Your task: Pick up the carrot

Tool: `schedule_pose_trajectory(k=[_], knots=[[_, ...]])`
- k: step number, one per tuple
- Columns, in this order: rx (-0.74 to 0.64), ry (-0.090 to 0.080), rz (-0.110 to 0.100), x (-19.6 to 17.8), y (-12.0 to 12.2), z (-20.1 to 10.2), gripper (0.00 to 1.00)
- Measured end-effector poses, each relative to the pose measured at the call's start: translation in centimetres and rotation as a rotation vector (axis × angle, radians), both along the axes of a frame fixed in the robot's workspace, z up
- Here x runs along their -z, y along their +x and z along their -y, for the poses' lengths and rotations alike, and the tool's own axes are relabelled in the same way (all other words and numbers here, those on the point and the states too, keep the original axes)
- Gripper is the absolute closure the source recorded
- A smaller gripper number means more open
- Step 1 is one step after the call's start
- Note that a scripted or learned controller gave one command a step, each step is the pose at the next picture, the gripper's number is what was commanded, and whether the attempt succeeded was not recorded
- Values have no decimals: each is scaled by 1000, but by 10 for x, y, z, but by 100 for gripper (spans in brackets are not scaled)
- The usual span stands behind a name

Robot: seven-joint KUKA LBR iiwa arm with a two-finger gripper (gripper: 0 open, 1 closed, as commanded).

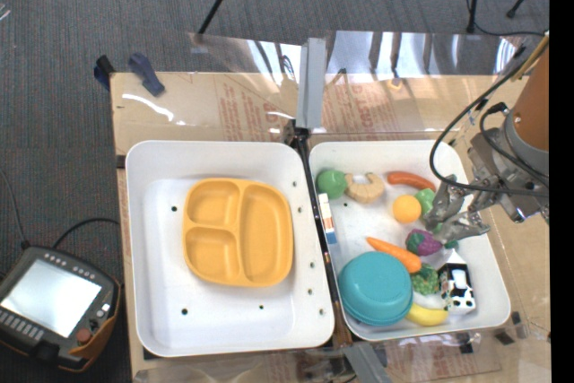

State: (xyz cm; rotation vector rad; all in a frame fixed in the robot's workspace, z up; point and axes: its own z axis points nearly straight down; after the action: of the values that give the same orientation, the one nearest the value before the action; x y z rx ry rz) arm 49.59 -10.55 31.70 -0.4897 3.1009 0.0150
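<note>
On the floor at far left sits a teach pendant with a pale screen. The left bin holds a yellow tray with three compartments, lying flat near its middle. Between the bins, a small white card with blue and orange marks rests along the dividing rim. The right bin is crowded: a green round fruit and a tan bitten cookie-like piece at its far left corner, a red-orange sausage shape beyond them, and an orange ball. The carrot is a slim orange taper, lying slantwise near the bin's middle, its thicker end touching the rim of the teal bowl, its other end pointing up-left. Just right of it lie a purple vegetable, a broccoli piece, a banana and a black-and-white cow-patterned carton. The gripper hovers beside the purple vegetable, apart from the carrot; its fingers' spread I cannot tell.
</note>
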Motion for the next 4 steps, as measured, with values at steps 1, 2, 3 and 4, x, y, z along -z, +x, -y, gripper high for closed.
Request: schedule_pose_trajectory(k=[1, 2, 3, 4], knots=[[6, 2, 0, -9, 1, 0, 100], [-513, -6, 1, 22, 20, -25, 100], [-707, -6, 3, 15, -5, -37, 100], [-703, -3, 4, 6, -4, -39, 100]])
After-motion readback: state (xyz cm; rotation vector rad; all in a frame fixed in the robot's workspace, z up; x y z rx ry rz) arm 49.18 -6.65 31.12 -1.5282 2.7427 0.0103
